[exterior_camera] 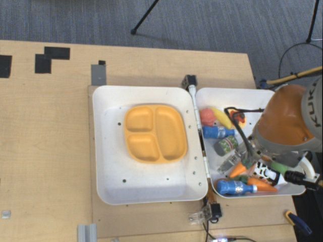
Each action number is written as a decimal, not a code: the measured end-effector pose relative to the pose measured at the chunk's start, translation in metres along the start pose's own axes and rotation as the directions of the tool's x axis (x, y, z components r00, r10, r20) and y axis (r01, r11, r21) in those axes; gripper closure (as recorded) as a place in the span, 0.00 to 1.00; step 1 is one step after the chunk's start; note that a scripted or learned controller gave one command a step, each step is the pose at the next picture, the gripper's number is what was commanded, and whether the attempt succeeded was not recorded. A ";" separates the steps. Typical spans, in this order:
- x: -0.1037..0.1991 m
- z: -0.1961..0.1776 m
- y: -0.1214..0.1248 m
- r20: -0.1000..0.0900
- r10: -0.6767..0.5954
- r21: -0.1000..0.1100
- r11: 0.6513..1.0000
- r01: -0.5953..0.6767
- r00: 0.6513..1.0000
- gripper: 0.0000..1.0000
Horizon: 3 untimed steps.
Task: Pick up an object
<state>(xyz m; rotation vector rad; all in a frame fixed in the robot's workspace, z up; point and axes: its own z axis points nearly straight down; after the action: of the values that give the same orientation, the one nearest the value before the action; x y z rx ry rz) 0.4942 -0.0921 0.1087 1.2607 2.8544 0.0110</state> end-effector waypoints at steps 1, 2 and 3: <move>0.006 0.021 -0.001 -0.009 -0.099 0.008 0.995 0.099 0.995 0.00; 0.005 0.010 0.001 -0.004 -0.097 0.003 0.995 0.097 0.995 1.00; 0.062 -0.112 0.052 -0.013 -0.087 0.008 0.996 0.087 0.996 1.00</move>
<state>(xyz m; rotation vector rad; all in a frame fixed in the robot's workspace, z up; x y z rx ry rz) 0.4884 -0.0117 0.2202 1.1407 2.9205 0.0048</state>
